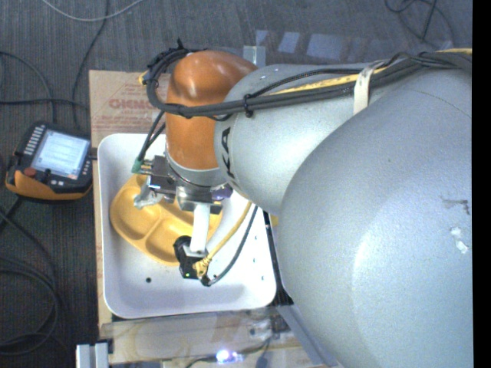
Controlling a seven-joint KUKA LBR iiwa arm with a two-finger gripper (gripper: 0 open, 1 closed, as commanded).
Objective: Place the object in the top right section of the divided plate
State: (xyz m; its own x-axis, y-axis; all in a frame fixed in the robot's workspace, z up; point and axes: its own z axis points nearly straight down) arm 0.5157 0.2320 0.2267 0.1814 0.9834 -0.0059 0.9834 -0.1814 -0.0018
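A yellow divided plate (142, 221) lies in the left white bin (123, 290), toward its left and middle. The arm's wrist, with its orange band, hangs straight over the plate's right part and hides that part. The gripper (182, 199) is somewhere under the wrist, low over the plate, and its tips are hidden. No object shows in the plate's visible sections or at the gripper.
The big grey arm covers the right half of the view, including the right bin. A teach pendant (50, 162) lies on the floor to the left of the bench. A cardboard sheet (115, 102) lies behind the left bin. A small dark speck (148, 280) sits on the bin floor.
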